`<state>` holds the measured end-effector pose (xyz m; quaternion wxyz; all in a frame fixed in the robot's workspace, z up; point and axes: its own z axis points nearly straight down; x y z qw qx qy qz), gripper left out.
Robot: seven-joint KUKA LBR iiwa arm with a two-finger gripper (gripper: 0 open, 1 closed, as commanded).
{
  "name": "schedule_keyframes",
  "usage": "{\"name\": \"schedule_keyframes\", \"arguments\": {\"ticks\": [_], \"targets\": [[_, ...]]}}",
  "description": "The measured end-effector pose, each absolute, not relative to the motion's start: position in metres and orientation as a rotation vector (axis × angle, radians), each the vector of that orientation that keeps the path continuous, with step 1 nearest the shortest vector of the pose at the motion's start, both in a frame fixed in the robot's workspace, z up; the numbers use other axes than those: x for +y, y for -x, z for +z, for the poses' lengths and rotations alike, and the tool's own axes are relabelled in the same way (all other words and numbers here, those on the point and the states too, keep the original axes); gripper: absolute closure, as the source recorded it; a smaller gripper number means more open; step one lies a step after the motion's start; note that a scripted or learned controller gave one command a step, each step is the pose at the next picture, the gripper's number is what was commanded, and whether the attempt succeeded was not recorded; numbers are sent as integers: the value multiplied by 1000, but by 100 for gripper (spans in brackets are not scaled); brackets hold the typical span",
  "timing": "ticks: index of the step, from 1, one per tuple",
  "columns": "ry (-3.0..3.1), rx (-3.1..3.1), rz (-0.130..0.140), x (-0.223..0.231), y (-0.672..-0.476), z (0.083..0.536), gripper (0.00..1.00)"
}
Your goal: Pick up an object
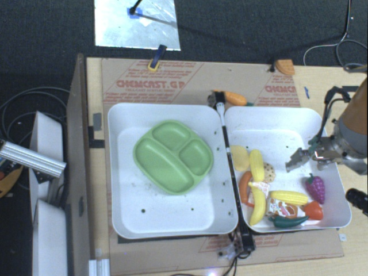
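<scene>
Hovering open-fingered, the hand [300,159] sits just above-left of the purple grapes [315,188].

Soft, even overhead light fills a slightly grainy, low-resolution picture, with the two white bins [172,226] bright and nearly washed out, a shiny foil sheet [137,16] glaring at the top, faint shadows under objects, and dark carpet [34,33] murky around the edges.

Toy food [270,197] crowds the right bin's [270,125] near and left parts, leaving its far floor bare, while a green plate [172,157] fills the left bin's [123,125] middle.
</scene>
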<state>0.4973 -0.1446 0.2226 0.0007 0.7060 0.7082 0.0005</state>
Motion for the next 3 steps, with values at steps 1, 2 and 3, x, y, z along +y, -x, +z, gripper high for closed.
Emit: {"name": "schedule_keyframes", "arguments": {"ticks": [1,2,3], "targets": [[-2220,2223,7,-104,-488,90,0],[-2224,2244,37,-198,-493,90,0],[-2198,2221,15,-191,-569,200,0]]}}
